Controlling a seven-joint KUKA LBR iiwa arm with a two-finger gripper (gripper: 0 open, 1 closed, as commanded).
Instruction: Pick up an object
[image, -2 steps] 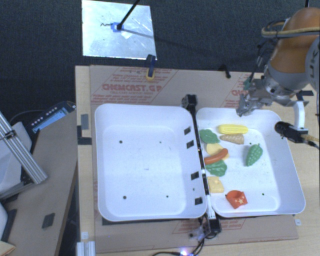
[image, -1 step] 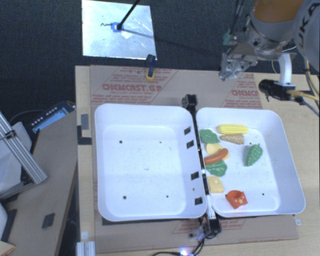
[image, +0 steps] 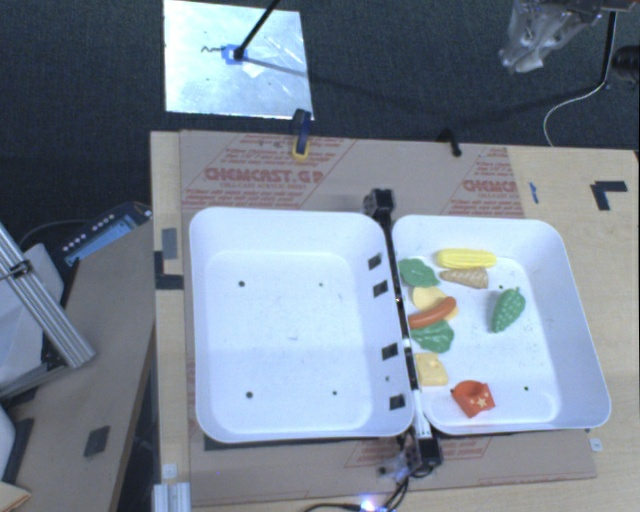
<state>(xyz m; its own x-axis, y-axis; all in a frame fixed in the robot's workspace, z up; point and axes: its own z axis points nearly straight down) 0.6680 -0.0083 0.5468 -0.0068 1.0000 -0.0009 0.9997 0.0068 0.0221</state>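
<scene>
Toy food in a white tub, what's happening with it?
The robot is supposed to pick one thing up, but nothing is being touched yet. Its end effector hangs high above the bench's far right corner. The toy food sits in the right bin: a corn cob, a sausage, a red piece.

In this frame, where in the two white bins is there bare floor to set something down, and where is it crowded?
The left white bin offers bare floor throughout. In the right white bin, room lies along its right wall past the green leafy piece. It is crowded by the divider, from the yellow corn cob to the red piece.
</scene>
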